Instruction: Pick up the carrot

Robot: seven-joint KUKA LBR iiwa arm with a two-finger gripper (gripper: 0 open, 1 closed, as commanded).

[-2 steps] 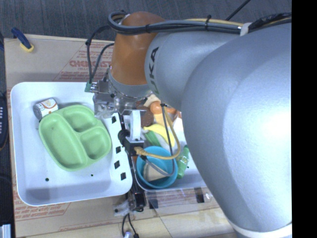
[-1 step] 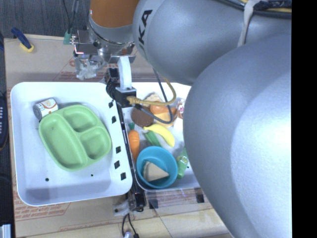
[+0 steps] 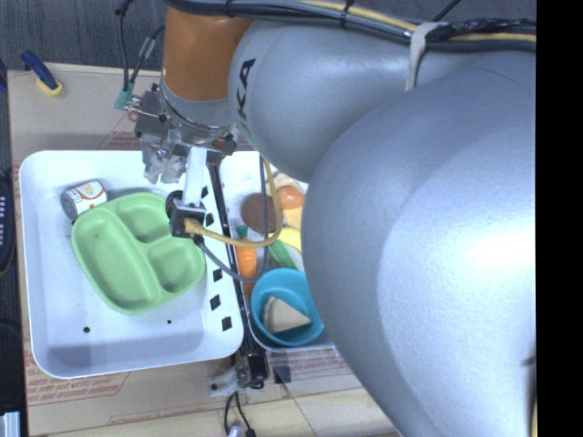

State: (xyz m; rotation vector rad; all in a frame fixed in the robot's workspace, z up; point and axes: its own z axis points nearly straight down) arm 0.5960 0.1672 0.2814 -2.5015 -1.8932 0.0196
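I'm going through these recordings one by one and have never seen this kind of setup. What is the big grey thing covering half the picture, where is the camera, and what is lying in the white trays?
The big grey shape is a robot arm, with an orange band just above its wrist. The one camera is fixed above the bench and looks down at a slant, so the arm, reaching in from the right, hides much of the scene. Its gripper hangs over the far edge of the left white bin; I cannot tell how it is set or whether it holds anything.

In the left bin lies a green divided tray with a small can beside it. The right bin is mostly covered by the arm; in it you can see a blue bowl, a brown round item, and a small orange piece that may be the carrot to be picked up.
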